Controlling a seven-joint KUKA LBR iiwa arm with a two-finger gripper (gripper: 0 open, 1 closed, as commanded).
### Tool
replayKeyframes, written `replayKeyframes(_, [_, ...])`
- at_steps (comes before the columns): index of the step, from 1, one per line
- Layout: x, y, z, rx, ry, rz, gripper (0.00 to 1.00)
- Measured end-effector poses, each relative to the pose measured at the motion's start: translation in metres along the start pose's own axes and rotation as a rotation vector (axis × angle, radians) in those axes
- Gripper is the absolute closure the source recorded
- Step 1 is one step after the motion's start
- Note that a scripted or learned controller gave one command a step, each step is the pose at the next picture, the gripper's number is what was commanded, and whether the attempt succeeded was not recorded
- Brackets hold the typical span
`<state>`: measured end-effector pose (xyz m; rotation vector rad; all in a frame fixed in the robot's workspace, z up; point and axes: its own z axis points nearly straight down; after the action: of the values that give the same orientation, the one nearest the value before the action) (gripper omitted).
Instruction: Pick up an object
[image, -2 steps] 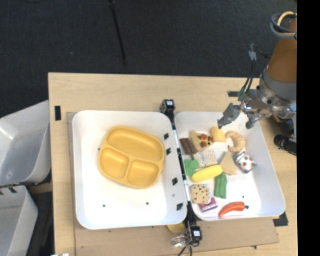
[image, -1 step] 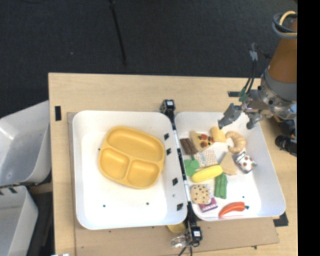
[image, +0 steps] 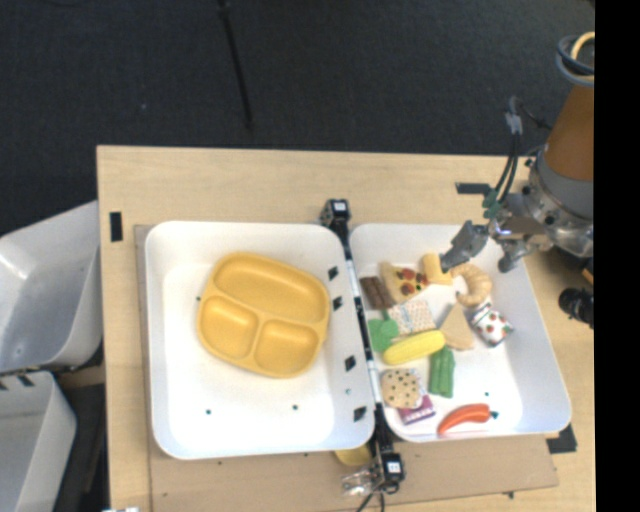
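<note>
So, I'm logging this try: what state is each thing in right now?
Yellow plastic divided plate: upright, in left white bin.
Yellow toy corn cob: lying among the toy food.
Red toy chili pepper: lying apart, near the front of the right white bin.
Gripper: above the right bin's far side.

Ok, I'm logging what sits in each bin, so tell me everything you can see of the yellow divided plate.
The yellow divided plate looks like matte moulded plastic, a rounded rectangle with a raised rim. Ridges split it into three compartments: one long one along the far side and two smaller ones nearer the camera. It lies flat, right side up and turned slightly askew, near the middle of the left bin, resting on the bin's floor. Nothing lies in it and nothing else touches it.
</note>
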<state>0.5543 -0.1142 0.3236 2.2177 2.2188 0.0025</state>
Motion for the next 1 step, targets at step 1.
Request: replayKeyframes(1, [0.0000,-0.0002,-0.0155,-0.009,0.000,-0.003,1.00])
